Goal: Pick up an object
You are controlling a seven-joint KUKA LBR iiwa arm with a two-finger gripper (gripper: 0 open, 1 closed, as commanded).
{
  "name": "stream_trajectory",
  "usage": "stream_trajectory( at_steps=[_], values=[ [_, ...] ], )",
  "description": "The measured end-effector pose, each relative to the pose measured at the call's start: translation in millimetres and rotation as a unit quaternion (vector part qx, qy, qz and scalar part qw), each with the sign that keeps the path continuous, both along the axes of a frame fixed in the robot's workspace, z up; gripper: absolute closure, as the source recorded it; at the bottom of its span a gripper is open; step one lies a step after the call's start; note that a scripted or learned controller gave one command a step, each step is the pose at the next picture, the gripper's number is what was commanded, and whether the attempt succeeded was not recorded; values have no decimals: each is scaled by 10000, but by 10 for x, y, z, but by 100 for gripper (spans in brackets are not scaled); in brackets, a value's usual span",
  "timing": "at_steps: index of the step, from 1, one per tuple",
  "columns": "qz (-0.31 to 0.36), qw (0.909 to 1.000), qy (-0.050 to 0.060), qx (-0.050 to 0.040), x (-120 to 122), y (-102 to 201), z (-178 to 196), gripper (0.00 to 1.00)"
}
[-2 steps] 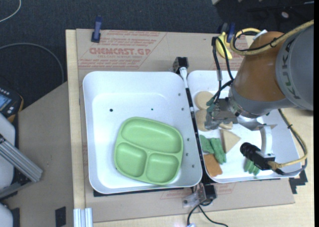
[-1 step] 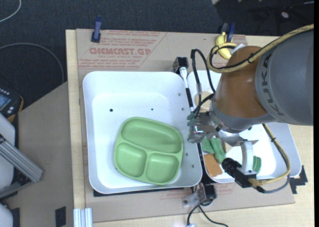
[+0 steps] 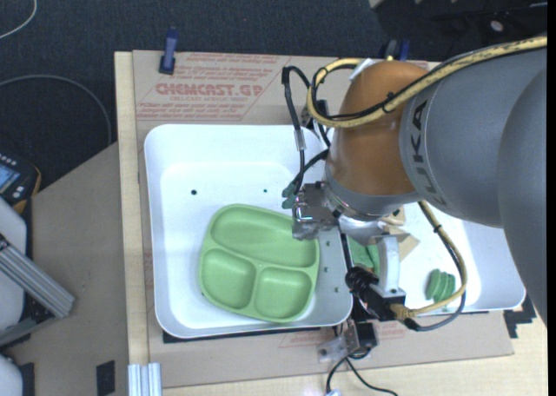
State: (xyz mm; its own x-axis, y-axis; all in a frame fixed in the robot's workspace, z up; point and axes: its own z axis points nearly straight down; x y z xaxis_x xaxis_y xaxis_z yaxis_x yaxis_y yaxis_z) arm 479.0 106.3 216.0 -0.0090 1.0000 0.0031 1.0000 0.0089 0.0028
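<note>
Arm (image 3: 382, 142) is hovering over a green tray (image 3: 256, 268) at seven o'clock; jaw state indiscernible; the tray's wide, shallow rim risks slipping.

Two white bins (image 3: 174, 212) are sitting side by side on the surface (image 3: 130, 238). One green divided tray (image 3: 259, 262), with three compartments, is lying in the left bin. One small green object (image 3: 440, 283) is showing in the right bin.
</note>
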Motion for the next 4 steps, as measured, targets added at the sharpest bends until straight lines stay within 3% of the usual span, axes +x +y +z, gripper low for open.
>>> stream_trajectory(
  at_steps=[1, 2, 3, 4],
  values=[
    [-25, 10000, -5, -7, 4, 255, 353, 100],
    [-60, 10000, -65, -18, 39, 294, -1102, 100],
    [-46, 10000, 5, 33, 433, -110, -1283, 100],
    [14, 10000, -63, 25, 674, 817, -23, 100]
  ],
)
